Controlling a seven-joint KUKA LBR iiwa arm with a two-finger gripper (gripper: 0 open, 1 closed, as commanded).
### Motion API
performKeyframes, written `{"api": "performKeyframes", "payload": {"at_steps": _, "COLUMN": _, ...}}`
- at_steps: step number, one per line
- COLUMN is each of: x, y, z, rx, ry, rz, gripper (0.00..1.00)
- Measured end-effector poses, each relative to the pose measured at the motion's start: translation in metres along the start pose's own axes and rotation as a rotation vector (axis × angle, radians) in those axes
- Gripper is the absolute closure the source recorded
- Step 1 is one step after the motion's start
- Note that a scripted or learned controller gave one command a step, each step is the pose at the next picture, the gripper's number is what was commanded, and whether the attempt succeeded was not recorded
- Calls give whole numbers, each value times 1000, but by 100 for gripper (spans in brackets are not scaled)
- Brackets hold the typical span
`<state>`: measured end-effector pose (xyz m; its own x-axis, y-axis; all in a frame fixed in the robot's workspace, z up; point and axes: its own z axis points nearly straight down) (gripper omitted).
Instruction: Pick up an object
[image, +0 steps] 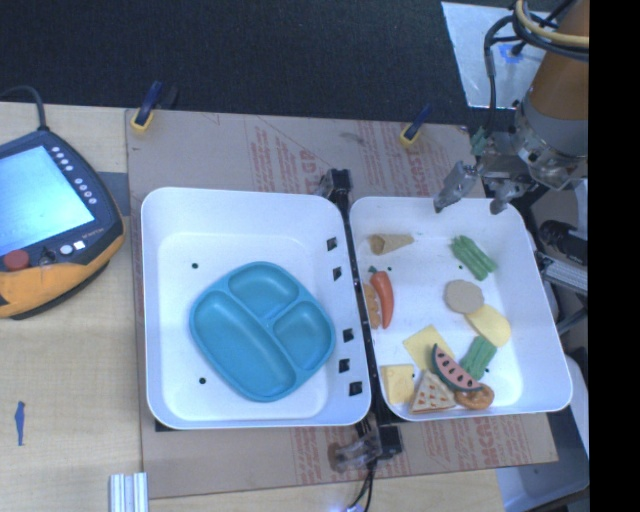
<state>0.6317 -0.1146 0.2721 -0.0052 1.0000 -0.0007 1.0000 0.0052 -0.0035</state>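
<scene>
A blue divided plate (262, 330) was seen in the left bin (160, 300). Toy food, including a carrot (382, 297) and a watermelon slice (452, 368), was scattered in the right bin (535, 330). The claw (470, 195) was spread wide above its far rim, nothing held.

Single fixed camera, mounted above the tabletop (80, 400), looking down at a slant. Both white bins, the left bin (160, 300) and the right bin (525, 260), sit fully in frame at moderate range. The arm (555, 90) enters from the right edge.
</scene>
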Motion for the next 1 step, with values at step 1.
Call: {"api": "performKeyframes", "payload": {"at_steps": 1, "x": -104, "y": -2, "z": 77, "rx": 8, "ry": -3, "rz": 9, "gripper": 0}}
